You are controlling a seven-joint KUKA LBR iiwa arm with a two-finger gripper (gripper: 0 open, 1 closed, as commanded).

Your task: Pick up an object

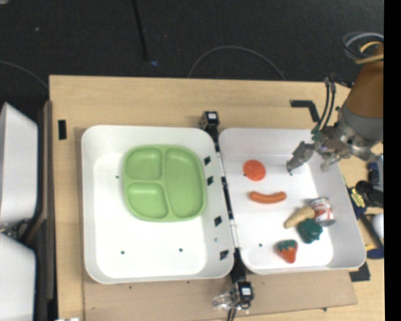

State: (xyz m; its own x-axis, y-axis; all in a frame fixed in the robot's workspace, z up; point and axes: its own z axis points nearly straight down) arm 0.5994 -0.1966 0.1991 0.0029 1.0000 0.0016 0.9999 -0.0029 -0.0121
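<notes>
In the right bin [334, 256], at two o'clock, our end effector [314, 158] hangs open and empty; nothing is picked yet, and the orange ball [254, 170] lies near, at its eight o'clock.

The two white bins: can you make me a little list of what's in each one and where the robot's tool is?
left bin: green plate with compartments
right bin: orange round toy, hot dog, strawberry, teal toy, tan toy, red-and-white packet
tool: above the right bin's far right corner, fingers spread, holding nothing
</notes>
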